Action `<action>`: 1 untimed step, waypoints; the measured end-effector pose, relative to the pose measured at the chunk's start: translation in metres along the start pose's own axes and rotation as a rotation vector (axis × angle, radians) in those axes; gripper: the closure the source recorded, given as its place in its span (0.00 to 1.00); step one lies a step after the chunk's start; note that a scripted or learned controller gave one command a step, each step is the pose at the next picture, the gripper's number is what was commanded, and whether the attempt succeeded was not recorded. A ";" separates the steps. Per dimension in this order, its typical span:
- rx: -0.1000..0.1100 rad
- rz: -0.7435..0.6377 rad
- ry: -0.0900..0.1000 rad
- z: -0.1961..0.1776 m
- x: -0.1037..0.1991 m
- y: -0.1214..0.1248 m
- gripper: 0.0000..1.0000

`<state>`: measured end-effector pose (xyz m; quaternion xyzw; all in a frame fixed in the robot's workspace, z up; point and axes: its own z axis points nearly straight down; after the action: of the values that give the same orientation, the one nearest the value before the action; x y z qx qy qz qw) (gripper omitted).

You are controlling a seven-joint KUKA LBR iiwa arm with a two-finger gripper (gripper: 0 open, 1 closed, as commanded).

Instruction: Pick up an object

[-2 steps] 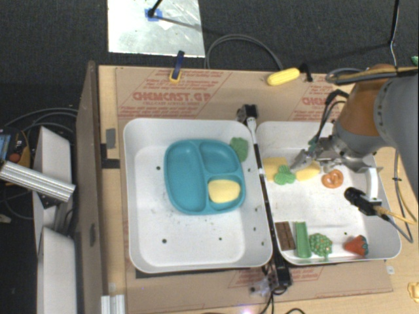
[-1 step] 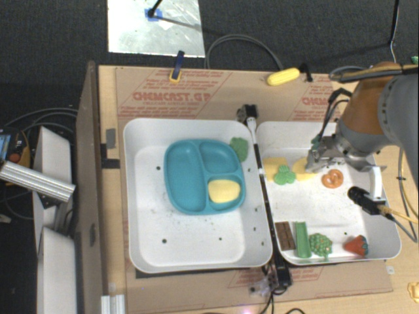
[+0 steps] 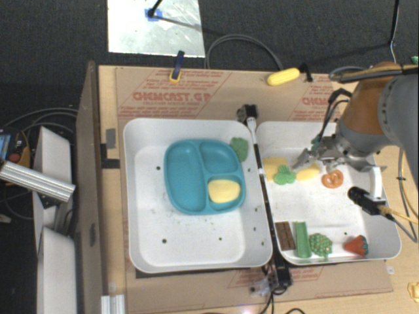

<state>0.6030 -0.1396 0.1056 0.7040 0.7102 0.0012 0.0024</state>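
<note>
Objects: seven in right bin (image 3: 393, 244) | one blue plate (image 3: 196, 175) | claw (image 3: 308, 161) state unclear

Arm (image 3: 393, 113): grey rounded casing, orange band above wrist, black cable looped alongside; gripper (image 3: 313, 157) apparently pale metal, detail blurred.

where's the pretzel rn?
In the camera view, the pretzel lies in the right bin, near its middle right, just right of a yellow piece and below the gripper.
</note>
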 end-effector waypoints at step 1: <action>0.000 0.008 0.000 -0.006 -0.027 0.014 0.00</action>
<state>0.6171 -0.1665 0.1113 0.7067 0.7075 0.0012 0.0024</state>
